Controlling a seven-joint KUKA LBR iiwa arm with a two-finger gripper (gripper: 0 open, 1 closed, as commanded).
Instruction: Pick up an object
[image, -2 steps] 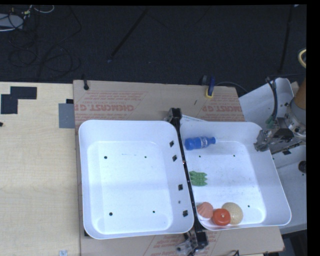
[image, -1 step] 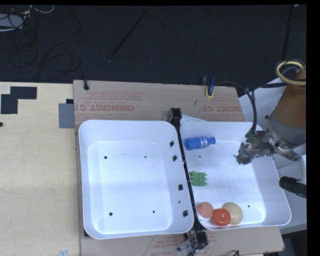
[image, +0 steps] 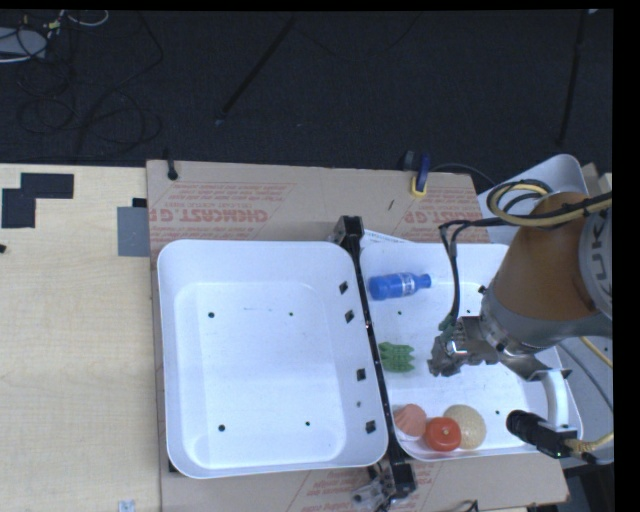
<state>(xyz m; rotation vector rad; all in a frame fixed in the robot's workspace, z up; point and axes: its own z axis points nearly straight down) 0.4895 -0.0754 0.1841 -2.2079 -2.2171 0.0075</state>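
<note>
Just right of the green toy (image: 396, 357) in the right bin (image: 470, 262), your gripper (image: 447, 362) hangs; I cannot tell its state. If it descends here, it may miss the toy.

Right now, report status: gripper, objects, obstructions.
Gripper low in right bin, nothing seen held. Blue bottle, green toy, red piece lie loose. Green toy nearest, path looks open.

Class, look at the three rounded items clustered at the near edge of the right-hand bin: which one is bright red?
The middle one, the red round object. The pink piece lies to its left and the cream-coloured ball to its right.
</note>
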